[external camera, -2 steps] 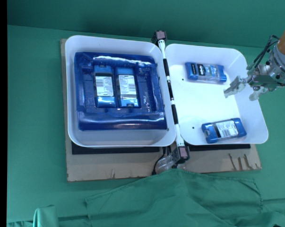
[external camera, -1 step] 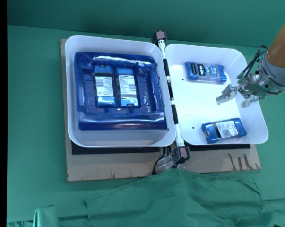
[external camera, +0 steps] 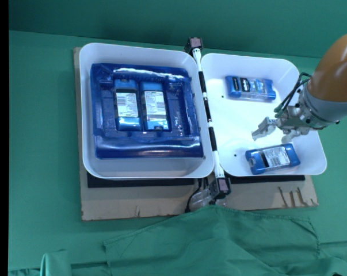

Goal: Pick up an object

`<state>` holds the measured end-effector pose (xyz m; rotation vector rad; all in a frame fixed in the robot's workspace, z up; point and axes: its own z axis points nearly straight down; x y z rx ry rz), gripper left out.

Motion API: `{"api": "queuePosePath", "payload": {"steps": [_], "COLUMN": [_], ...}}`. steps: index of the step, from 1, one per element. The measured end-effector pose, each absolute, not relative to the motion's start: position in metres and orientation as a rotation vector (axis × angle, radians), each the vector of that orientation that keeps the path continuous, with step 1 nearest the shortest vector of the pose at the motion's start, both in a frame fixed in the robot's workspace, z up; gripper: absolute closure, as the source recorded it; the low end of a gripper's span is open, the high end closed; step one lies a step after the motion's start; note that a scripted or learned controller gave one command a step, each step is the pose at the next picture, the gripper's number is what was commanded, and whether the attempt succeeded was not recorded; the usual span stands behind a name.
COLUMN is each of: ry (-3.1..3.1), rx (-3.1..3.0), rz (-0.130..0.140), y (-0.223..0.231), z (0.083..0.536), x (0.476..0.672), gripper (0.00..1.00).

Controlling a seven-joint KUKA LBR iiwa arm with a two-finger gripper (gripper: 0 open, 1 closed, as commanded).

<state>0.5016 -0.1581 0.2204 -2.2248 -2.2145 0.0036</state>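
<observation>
My gripper (external camera: 275,133) hangs over the right bin (external camera: 231,125), near its right side, open with nothing between its fingers. Just below it a small blue packet with a white label (external camera: 272,158) lies flat by the bin's front rim, apart from the fingers. A second small blue packet (external camera: 250,88) lies at the back of the same bin. The left bin (external camera: 87,154) holds a large blue plastic-wrapped pack (external camera: 143,111) with two white labels on top.
The grey arm with its orange band (external camera: 334,73) comes in from the right over the right bin's edge. A black-and-white divider bar (external camera: 206,111) runs between the bins. Both bins sit on cardboard (external camera: 133,203); green cloth (external camera: 219,240) is bunched at the front.
</observation>
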Motion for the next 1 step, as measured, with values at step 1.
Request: {"api": "queuePosePath", "payload": {"steps": [1], "ry": [-2.223], "rx": [-2.232], "rz": [-0.007], "y": [-0.1599], "z": [0.1820], "x": [0.5043], "gripper": [0.00]}}
